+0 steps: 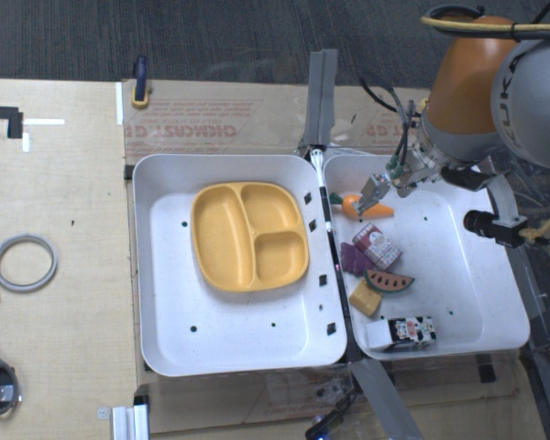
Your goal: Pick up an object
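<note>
Near the right bin's [495, 333] left wall, claw [374, 196] over carrot [367, 209], grip unclear.

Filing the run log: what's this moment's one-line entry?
gripper over toy carrot | right bin | grasp unconfirmed | yellow divided plate in left bin

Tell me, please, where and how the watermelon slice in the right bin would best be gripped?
The watermelon slice lies flat, its long axis running left to right. Probably best to come straight down from above and close across its narrow width near the middle. The purple toy touches its left end and the yellow block sits close below, so the right half offers more room.
</note>
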